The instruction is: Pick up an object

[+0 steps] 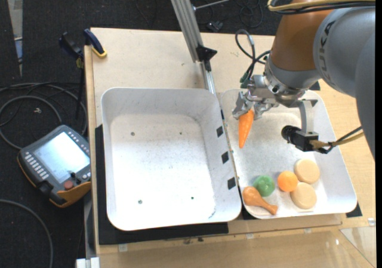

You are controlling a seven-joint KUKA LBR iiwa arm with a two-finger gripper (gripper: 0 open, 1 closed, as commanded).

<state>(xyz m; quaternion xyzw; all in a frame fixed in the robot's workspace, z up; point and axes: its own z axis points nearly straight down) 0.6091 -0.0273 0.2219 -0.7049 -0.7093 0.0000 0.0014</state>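
Note:
An orange carrot (245, 129) hangs point down over the left part of the right bin (334, 159), its top end between the fingers of my gripper (248, 108), which is shut on it. The carrot looks lifted off the bin floor, close to the divider between the bins. The grey arm with its orange band reaches in from the upper right.
At the right bin's front lie a green ball (264, 185), an orange ball (287, 181), two beige round pieces (307, 171) and a tan drumstick shape (258, 200). The left bin (119, 141) stands beside it. A metal pole (185, 13) rises behind.

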